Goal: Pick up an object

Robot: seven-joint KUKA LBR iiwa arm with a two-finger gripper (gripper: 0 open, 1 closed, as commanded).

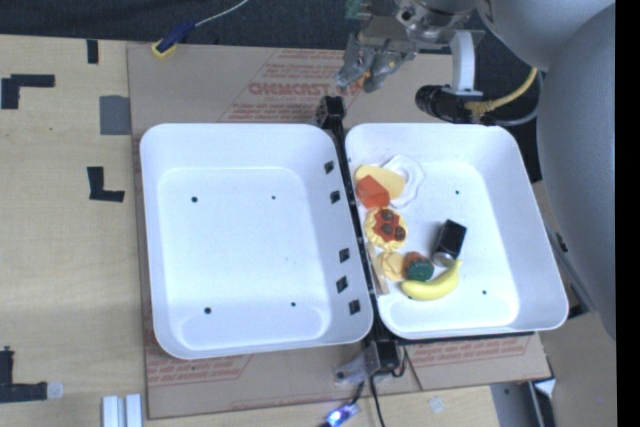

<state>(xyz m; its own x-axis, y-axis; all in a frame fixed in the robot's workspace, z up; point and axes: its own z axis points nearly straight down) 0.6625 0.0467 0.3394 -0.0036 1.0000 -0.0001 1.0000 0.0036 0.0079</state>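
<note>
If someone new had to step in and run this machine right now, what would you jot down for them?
Gripper: raised above the far edge of the bins, near the divider; nothing seen between its fingers, open or shut unclear.
Objects: all in the right bin, clustered along its left side: banana, black block, orange block, a few small toy foods.
Left bin: white floor showing.
Done: nothing picked.
Left: descend into the right bin, grasp one object, lift.

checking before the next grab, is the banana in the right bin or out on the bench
In. The banana lies on the floor of the right bin, near its front wall, beside a black block.
</note>
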